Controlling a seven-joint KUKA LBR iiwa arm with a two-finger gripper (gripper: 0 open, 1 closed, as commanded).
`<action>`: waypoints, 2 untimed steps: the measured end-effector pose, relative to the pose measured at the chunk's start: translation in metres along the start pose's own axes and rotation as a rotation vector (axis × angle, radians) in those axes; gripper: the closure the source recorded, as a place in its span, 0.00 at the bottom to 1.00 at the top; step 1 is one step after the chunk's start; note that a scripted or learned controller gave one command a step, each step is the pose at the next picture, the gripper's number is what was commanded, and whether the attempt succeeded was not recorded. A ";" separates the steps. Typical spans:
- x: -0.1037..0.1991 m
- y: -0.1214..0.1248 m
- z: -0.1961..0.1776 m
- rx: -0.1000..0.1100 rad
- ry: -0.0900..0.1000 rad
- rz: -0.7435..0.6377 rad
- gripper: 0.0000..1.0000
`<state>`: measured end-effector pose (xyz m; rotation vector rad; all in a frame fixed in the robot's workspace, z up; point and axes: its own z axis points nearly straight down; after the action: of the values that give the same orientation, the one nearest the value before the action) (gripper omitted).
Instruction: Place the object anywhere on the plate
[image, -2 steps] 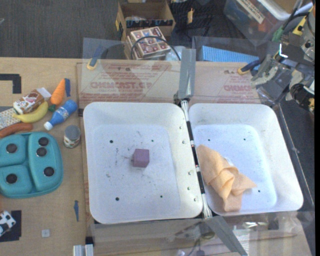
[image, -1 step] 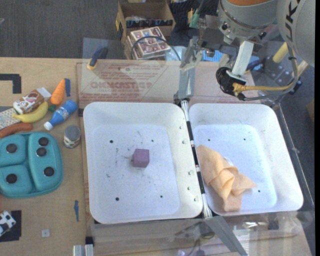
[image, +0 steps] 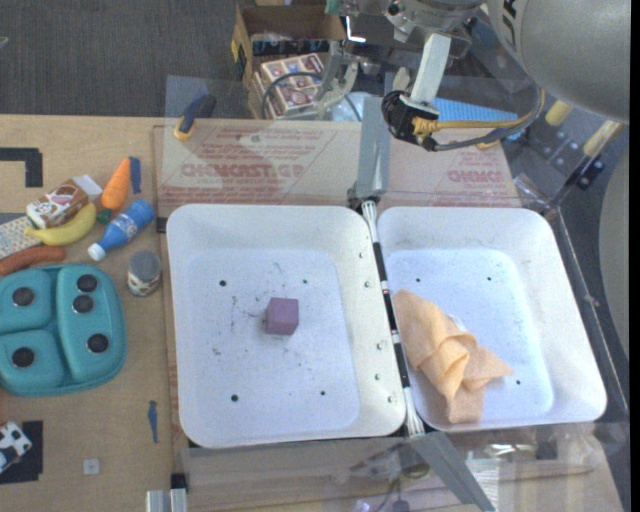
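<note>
Camera view from my remote seat: biggest thing is the grey KUKA arm (image: 575, 45), parked high above the right-hand shallow white bin (image: 520, 250), probably pulled back so the camera sees both bins clear. Left of that bin sits its twin, the left shallow white bin (image: 200, 250), with the small purple cube (image: 282, 316) near its middle, well away from the arm. A crumpled orange cloth (image: 450, 355) lies in the right bin's lower left. The gripper (image: 352, 45) hangs beyond the bins' far edge, touching nothing that I can see; can't tell how it's set.
</note>
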<state>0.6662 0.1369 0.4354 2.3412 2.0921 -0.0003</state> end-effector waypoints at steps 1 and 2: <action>0.048 -0.005 -0.001 -0.005 0.000 -0.468 0.00; -0.019 0.003 -0.001 -0.002 0.000 -0.831 0.00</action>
<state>0.6669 0.1172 0.4367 1.2973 2.8581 0.0003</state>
